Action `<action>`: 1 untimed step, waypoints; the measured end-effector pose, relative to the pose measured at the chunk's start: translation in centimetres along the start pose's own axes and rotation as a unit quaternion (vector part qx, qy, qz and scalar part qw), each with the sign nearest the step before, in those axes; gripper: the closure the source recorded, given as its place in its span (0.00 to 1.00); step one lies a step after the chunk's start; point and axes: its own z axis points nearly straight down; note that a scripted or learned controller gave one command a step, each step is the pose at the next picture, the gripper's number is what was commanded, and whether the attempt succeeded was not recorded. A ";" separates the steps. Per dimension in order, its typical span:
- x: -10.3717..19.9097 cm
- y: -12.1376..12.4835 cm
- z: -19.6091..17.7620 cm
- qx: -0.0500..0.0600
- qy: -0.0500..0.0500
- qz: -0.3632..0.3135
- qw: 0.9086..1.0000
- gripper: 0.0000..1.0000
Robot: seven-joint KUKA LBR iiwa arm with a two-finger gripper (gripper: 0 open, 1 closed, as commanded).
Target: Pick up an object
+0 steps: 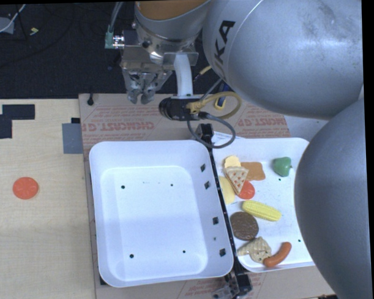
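Tool [141,92] hangs beyond the bins; finger state unreadable. Yellow plastic toy corn cob [261,210] lies in right white bin [296,143]. Likely light, rigid, slick; grip across its middle.

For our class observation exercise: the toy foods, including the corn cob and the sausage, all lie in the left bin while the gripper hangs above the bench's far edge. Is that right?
Not quite. The camera view shows the corn cob, sausage and other toy foods in the right bin, not the left. The gripper does hang above the far edge.
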 end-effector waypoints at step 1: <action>-0.7 -1.4 -0.2 0.004 -0.003 0.004 1.000 1.00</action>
